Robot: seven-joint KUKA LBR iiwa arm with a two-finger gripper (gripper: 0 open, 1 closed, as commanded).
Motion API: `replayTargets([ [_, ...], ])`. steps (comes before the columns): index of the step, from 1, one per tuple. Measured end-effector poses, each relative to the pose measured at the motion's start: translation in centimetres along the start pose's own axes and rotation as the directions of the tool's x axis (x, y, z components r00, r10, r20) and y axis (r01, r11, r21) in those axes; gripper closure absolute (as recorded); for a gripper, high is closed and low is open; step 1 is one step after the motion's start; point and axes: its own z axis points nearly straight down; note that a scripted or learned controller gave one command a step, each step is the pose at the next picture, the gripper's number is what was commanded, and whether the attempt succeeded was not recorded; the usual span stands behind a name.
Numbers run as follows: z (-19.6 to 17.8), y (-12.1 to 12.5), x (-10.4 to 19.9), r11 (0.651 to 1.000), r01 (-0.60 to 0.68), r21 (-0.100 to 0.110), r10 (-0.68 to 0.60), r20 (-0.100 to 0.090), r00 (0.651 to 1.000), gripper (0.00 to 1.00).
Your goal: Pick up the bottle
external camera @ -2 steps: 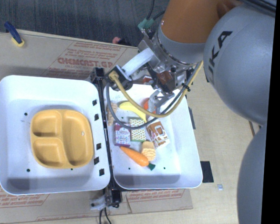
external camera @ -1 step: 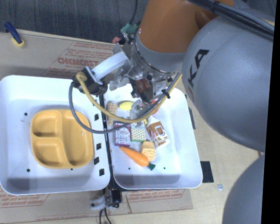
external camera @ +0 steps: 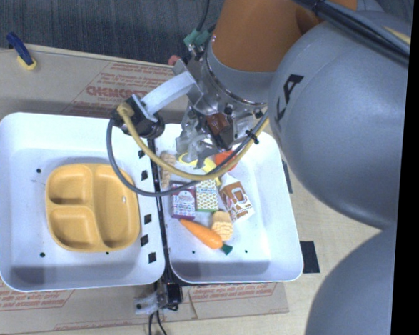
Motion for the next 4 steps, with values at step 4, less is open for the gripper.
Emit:
replayTargets([
  [4,19.2,2.9,-4.8,0.84,0.543,0.006,-0.543,-0.001,0.84,1.0],
])
